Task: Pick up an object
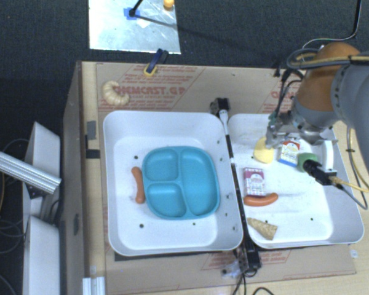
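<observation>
Camera view: end effector (275, 135) above yellow object (265, 152) in right bin (344, 226), finger state unclear.

Left bin (120, 165): middle taken by blue tray (179, 182), sausage (138, 185) just beside its left edge; open floor along far and near walls. Right bin (350, 223): far half crowded by arm (332, 91), yellow piece (265, 152), carton (288, 153); clear near right corner.
</observation>
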Available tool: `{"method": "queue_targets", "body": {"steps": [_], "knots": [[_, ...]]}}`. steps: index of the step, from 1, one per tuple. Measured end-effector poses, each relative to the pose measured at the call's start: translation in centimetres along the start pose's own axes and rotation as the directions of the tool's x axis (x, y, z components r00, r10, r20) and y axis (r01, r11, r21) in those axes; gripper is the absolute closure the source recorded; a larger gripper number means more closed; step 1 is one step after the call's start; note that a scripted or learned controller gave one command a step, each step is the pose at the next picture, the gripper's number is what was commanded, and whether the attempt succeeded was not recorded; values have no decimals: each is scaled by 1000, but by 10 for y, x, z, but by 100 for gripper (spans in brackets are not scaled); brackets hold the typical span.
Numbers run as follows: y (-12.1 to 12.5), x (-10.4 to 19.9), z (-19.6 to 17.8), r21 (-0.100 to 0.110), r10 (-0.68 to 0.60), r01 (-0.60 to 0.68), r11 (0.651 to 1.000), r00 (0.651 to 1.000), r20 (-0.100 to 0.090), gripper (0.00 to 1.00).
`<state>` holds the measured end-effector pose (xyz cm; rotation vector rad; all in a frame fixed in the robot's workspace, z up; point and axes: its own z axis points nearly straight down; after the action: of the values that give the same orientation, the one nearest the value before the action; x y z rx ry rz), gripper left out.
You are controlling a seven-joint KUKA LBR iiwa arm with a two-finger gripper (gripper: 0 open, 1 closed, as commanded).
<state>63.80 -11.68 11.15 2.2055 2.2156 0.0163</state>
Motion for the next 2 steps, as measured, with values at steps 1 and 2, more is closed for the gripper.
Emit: {"method": "queue_targets", "body": {"steps": [1,2], "knots": [[0,0,0,0,0,0,1000,1000,0,0],[11,1,23,10,0,0,1000,1000,-4,0]]}}
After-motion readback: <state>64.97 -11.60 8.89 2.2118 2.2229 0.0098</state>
